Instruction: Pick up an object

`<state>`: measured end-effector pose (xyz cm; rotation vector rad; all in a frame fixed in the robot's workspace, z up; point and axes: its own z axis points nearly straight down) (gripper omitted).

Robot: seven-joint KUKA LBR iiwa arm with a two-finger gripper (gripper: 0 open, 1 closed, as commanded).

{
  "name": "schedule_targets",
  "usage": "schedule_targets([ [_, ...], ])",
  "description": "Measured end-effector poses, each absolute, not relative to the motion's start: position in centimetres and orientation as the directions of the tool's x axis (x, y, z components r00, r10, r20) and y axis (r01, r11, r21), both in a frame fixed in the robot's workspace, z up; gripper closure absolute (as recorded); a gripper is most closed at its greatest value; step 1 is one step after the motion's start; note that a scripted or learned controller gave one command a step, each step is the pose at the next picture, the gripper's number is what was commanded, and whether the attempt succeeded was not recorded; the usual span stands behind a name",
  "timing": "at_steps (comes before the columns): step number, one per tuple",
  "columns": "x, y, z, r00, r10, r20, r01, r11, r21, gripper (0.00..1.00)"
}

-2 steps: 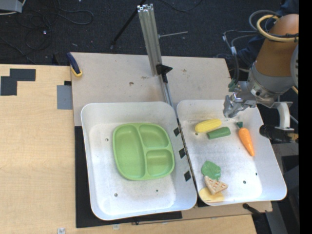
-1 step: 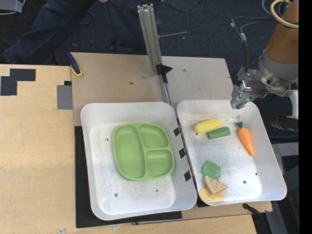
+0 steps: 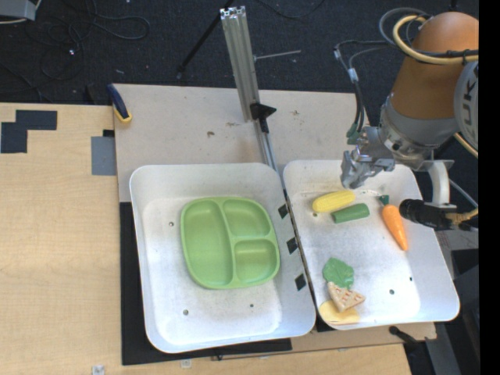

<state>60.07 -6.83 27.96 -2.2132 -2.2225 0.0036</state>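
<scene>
Likely target: yellow corn (image 3: 333,202), far side of right bin (image 3: 437,303), touching green block (image 3: 350,214). Gripper (image 3: 358,170) hovers just above/behind it, nothing btwn fingers; how far open, can't tell. Approach step. Next: descend straight, w/o clipping the block. Carrot (image 3: 394,226) near.

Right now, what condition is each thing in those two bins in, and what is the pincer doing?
Pincer: above the right bin's far edge, nothing seen between its fingers.
Green tray: flat in left bin.
Corn: lying, touching green block.
Carrot: lying, apart.
Green leaf: flat.
Pizza slice: flat, near bin corner.
</scene>
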Motion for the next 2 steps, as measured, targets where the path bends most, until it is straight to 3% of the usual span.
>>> schedule_targets([
  [2, 56.8, 1.3, 25.3, -0.004, 1.000, 0.001, 1.000, 0.004, -0.006, 1.00],
])
